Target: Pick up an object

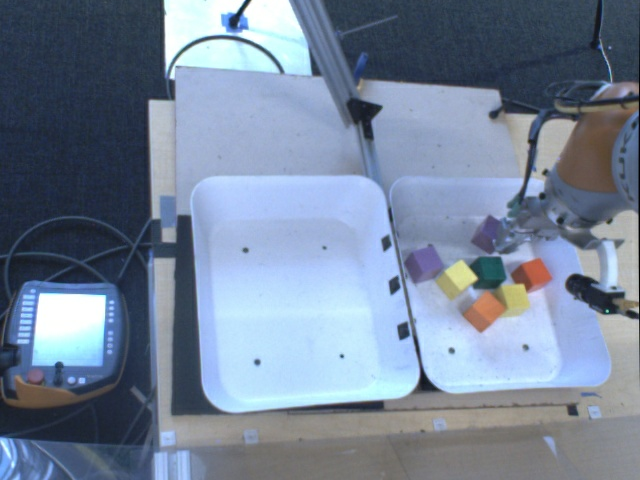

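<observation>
The arm comes in from the right, orange band above the wrist, and its tool (512, 230) hangs low over the far part of the right bin (575, 368). Right at its tip sits a purple block (487, 233), tilted, touching or nearly touching the tool on its left side; whether the tool grips it, or how wide it stands, I cannot tell from here.

The other blocks lie clustered just in front of the tool: a second purple block (423, 263) nearest the bin's left wall, a yellow block (457, 278) beside it, a dark green block (489, 271) next, a red-orange block (532, 274) to the right, a small yellow block (514, 298) and an orange block (484, 311) nearest the front.

The left bin (230, 368) sits alongside. A teach pendant (65, 343) lies off the tabletop (300, 118) to the left.
</observation>
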Action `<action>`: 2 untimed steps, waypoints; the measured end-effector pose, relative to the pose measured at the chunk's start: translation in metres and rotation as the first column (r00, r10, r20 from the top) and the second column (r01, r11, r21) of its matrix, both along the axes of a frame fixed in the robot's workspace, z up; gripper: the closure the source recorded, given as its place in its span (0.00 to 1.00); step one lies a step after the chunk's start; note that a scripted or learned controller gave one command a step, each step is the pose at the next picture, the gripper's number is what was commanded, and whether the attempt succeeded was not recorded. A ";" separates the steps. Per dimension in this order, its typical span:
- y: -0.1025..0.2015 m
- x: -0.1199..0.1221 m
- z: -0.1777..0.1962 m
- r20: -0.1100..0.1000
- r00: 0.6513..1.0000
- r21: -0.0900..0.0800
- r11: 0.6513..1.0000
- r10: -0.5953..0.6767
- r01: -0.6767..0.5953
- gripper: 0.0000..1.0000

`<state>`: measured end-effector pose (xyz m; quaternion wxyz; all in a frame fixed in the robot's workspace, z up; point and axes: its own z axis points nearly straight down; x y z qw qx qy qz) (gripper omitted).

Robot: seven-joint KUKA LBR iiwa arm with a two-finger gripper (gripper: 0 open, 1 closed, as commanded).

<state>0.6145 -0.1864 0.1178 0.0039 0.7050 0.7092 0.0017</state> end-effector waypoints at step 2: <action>0.009 0.007 0.108 0.001 1.000 0.001 1.000 0.000 0.000 1.00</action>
